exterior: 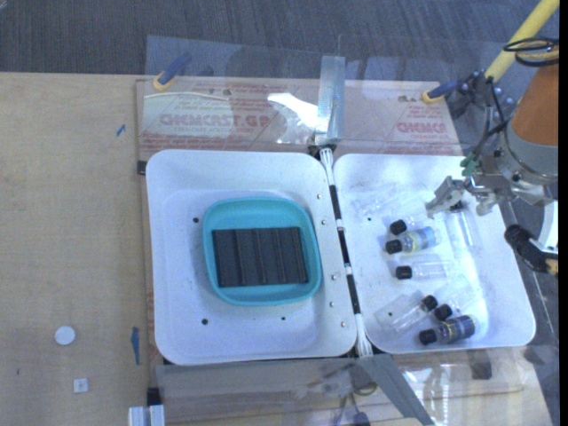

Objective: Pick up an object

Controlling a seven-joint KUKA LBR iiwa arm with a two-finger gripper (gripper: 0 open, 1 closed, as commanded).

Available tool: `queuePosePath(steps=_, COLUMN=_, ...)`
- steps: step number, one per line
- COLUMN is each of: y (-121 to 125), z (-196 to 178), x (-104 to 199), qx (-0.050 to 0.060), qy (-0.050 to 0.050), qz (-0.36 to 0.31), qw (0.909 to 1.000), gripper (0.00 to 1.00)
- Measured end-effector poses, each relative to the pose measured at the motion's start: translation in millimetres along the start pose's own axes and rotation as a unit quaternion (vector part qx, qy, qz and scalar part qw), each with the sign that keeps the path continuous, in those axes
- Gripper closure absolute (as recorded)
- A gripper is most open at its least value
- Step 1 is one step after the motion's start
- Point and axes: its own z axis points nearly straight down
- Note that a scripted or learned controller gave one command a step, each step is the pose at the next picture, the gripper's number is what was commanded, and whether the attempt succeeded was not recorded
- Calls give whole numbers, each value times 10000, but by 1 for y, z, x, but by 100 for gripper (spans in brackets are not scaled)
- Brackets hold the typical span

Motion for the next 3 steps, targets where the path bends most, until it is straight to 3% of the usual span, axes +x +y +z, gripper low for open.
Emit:
queuePosePath(steps=1, y=-2, z=112, x=14, qx=-24, qy=-9, qz=-512, qw=9987, gripper=0)
queuePosePath(steps=2, y=-2, z=102, x=13, qx=-40, qy=-18, qz=-501, qw=9987, gripper=100)
queuePosePath(steps=3, y=0, z=-6, x=136, qx=-13, qy=-4, qz=-629, qw=9980, gripper=100)
